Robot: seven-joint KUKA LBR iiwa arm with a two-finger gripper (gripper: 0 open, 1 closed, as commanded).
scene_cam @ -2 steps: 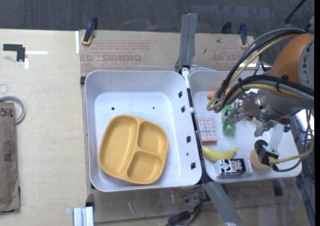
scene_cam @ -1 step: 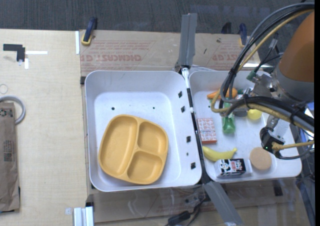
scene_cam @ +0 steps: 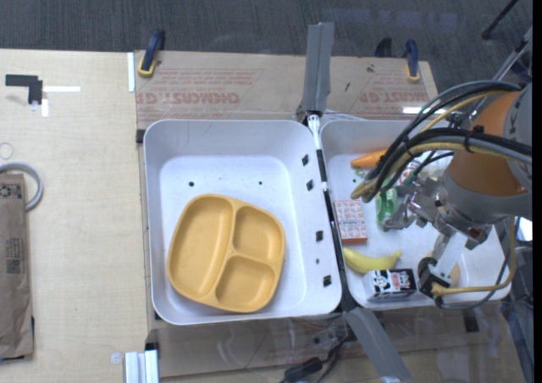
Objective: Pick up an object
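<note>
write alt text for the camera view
A grey and orange robot arm hangs over the right bin, which holds a banana, a carrot, a small box and a black-and-white carton. The left bin holds a yellow divided plate.

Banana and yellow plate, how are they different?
The yellow plate is much bigger than the banana. The plate is wide, with three sections; the banana is thin and curved. The plate lies in the left bin, while the banana lies in the right bin, between a small patterned box and a black-and-white carton. Both are yellow and lie flat.
</note>
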